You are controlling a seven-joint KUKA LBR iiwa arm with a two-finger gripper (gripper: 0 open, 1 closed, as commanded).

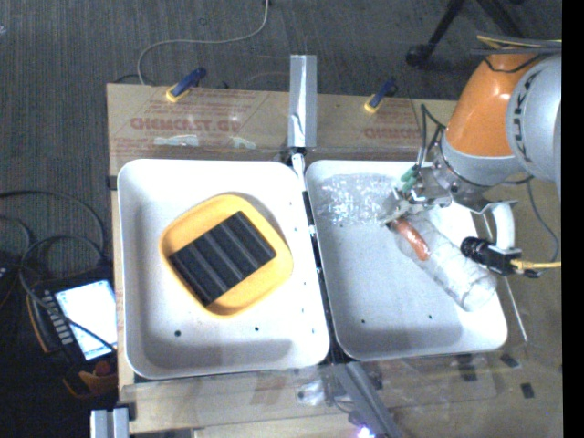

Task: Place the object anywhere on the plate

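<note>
My gripper [408,199] hangs over the upper right part of the right shallow white bin [365,322], under my grey arm with the orange band [497,99]. It is a small cluster of dark and metallic parts with a speck of green, seen from above, and I cannot tell how it is set or whether anything sits in it.

Just below my gripper, and touching it or nearly so, lies the clear plastic bottle-shaped object with an orange-red part inside it [438,252]. It lies on its side on the floor of the right shallow white bin, slanting from my gripper down toward that bin's right wall, with its pale far end close to the rim. Where the object's upper end meets my gripper I cannot make out the contact.

The yellow rounded-square plate with a black ribbed centre [228,252] rests in the left shallow white bin [146,336], which stands just beside the right shallow white bin, their rims touching along the middle. The plate sits tilted in plan, roughly at the middle of its bin, well apart from the object.

Both bins stand on a brown board surface [201,121] with faint red lettering. Two blue-and-yellow clamps [185,83] grip the far edge of that surface beyond the right shallow white bin and its neighbour, and a grey metal post [302,103] rises between them.
</note>
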